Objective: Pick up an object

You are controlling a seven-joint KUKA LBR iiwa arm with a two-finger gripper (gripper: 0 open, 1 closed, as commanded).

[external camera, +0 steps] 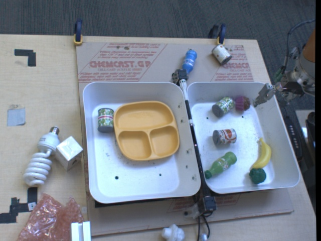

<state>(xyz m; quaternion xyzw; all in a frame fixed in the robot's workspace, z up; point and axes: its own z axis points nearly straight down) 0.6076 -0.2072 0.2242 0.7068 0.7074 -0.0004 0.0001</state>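
The left bin (95, 179) holds a yellow divided tray (147, 130) lying flat near its middle, and a small green-labelled can (105, 119) on its side just beside the tray's left edge. The right bin (286, 149) holds six things, well spread: a green-and-white can (223, 106) tilted near the back, a purple fuzzy ball (242, 103) touching or almost touching that can's right end, a red-and-white can (224, 136) on its side near the centre, a green bottle (220, 165) lying slantwise toward the front, a banana (263, 153) along the right wall, and a dark green round fruit (258, 175) just below the banana's lower tip. The gripper (263, 95) sits at the right bin's back right corner, above the rim and apart from every object; it shows as a thin grey shape against the white wall, too small to tell how it is set, and nothing is seen in it. The arm behind it is cut off by the right edge. On the board behind the bins lie a blue bottle (189, 61) and a small white jar (221, 54); a spiral light bulb (41, 157) and a white cube (69, 151) lie left of the bins
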